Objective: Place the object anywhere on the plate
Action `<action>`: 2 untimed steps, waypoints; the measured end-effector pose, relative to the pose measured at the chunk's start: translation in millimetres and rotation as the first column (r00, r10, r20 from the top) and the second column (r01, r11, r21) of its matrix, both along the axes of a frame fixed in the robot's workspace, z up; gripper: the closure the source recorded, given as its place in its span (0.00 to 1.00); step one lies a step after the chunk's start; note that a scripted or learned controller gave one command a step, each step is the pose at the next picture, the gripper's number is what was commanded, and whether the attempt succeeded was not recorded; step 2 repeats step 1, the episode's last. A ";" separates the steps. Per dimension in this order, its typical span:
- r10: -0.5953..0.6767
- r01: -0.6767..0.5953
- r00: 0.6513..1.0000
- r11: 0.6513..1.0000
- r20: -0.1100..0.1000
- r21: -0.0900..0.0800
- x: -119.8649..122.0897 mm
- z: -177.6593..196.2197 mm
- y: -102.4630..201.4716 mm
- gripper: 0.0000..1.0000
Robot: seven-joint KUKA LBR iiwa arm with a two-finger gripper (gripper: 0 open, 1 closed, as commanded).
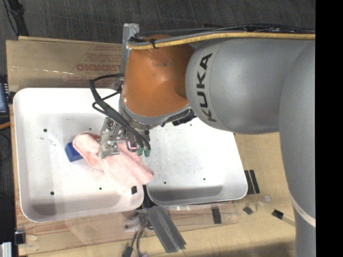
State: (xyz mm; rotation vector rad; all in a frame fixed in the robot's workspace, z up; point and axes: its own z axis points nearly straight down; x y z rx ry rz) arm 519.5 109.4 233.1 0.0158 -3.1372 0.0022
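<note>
Pincer (111,150): hangs over pink cloth in left bin, fingers hard to read against the cloth; cannot tell if apart or clamped.
Pink cloth (120,164): lies crumpled in left bin (32,138), stretching toward 4 o'clock, its tip draped on the rim between bins.
Blue block (72,152): touching cloth's 9 o'clock end, partly tucked under it.
Right bin (214,165): bare white floor at 3 o'clock of cloth.
Plate: none identifiable; white surfaces could hide it.
Arm (161,84): covers 12 o'clock area of both bins.
Step judged: grasping object.
Do it well: pinch a thick fold near cloth's middle, lift straight, avoid snagging block or rim.
Risk: thin fabric slips out.
</note>
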 end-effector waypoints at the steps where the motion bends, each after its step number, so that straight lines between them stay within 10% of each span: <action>1: 0.000 0.000 1.000 1.000 0.000 0.000 0.1 0.2 -0.2 0.00; 2: 0.000 0.000 1.000 1.000 0.000 0.000 0.1 0.2 -0.2 0.00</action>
